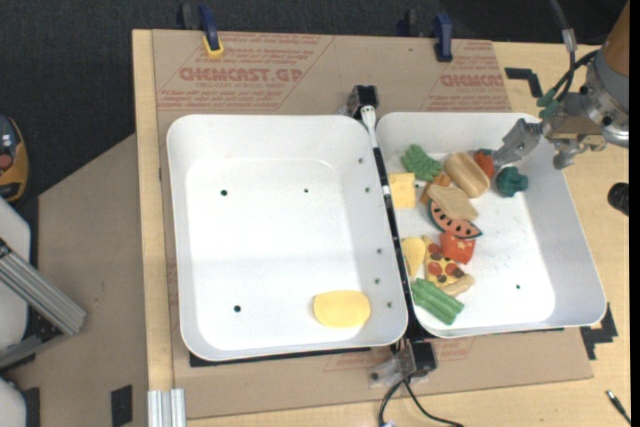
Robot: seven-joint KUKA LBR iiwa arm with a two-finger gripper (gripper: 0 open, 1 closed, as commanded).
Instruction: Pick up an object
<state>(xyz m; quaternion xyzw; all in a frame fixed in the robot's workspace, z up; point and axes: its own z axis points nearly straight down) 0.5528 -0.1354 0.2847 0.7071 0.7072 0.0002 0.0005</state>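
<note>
The jaws hung spread wide and gripping nothing above the right bin, a teal toy just below them; a bread roll and watermelon slice lay nearby, a yellow disc far off in the left bin

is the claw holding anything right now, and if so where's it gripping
Nothing is held. The claw hangs over the right bin's far edge with no object between its fingers; the toy food, including the hot dog bun, lies loose in the bin.
</note>
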